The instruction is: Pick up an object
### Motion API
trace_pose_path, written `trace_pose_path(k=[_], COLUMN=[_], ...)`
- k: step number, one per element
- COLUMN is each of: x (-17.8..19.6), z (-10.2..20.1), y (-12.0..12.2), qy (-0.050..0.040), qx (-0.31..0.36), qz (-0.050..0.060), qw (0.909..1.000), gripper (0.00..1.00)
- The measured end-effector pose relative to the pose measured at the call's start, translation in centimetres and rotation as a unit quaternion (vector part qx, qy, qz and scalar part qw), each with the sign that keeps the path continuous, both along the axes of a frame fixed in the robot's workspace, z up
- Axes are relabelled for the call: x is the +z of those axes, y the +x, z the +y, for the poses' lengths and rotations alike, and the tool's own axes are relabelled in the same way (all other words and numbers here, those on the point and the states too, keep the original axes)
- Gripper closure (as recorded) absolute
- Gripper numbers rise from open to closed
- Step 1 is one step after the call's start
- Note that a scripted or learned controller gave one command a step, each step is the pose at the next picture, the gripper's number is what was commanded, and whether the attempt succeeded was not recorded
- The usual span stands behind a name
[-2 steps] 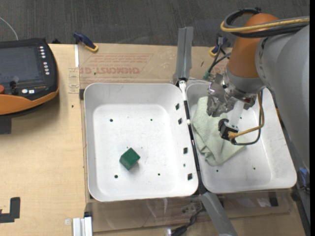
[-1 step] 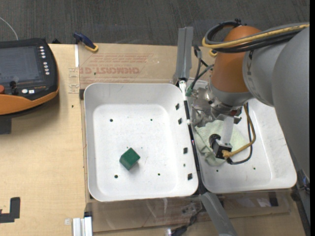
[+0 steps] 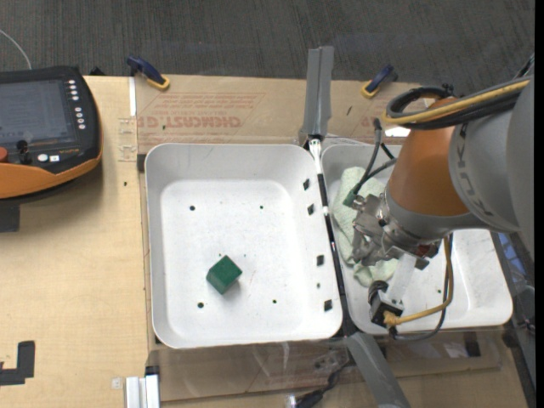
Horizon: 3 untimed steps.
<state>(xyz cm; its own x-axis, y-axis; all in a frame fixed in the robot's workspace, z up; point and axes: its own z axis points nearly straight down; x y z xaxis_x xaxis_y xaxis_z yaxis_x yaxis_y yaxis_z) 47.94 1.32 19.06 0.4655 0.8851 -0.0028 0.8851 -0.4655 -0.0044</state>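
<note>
Green cube (image 3: 224,274) sits alone in the left bin (image 3: 170,228), low and left of centre, resting flat on the bin floor, well apart from every wall. Pale green crumpled stuff, maybe cloth or foam (image 3: 350,189), lies in the right bin (image 3: 484,304) near its left wall, partly under the arm. Arm w/ orange band (image 3: 425,155) reaches down into that right bin; gripper (image 3: 371,243) is low over the pale stuff, probably touching it, but can't tell if the fingers are apart or together, since the wrist hides them from above.

Progress, as a judgement: nothing visibly lifted yet. Looks like the approach or grasp stage on the pale item; lift is still left to do. No object is seen between the fingers.

Room: gripper is close to the divider between the 2 bins (image 3: 327,228), so little margin on that side; right half of the right bin looks open. Cable loop (image 3: 416,317) hangs near the front rim and might snag. Straight up is clear.
</note>
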Motion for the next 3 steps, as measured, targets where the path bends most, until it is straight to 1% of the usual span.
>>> trace_pose_path(k=[1, 2, 3], x=[0.0, 0.0, 3.6], z=[0.3, 1.7, 3.3], y=[-0.2, -0.3, -0.2], qy=[-0.0012, -0.0021, -0.0019], qx=[-0.148, -0.260, -0.277], qz=[-0.001, 0.000, -0.001], qw=[0.9890, 0.9655, 0.9609], gripper=[1.00, 1.00, 1.00])
